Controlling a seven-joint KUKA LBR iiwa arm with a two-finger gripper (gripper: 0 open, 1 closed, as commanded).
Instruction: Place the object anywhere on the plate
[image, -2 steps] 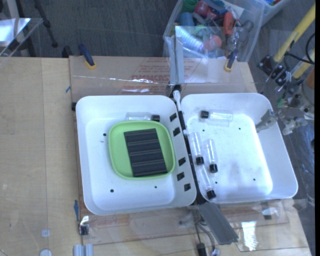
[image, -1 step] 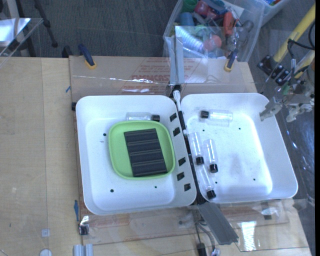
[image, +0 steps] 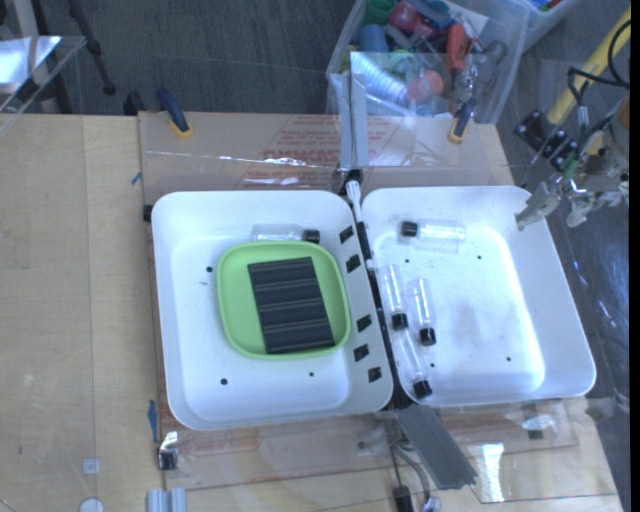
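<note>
step: grab a clear plastic vial (image: 433, 233) | target: green square plate (image: 283, 297), dark ribbed block (image: 290, 304) already there | gripper (image: 540, 208) at 3 o'clock, can't tell finger state | tip: center over vial, it rolls

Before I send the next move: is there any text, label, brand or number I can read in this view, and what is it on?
No text can be read here.
Faint reddish print on the clear sheet behind the bins: too blurred to read.
Green plate, black ridged object on it, clear vials in the right bin: no markings visible.
</note>
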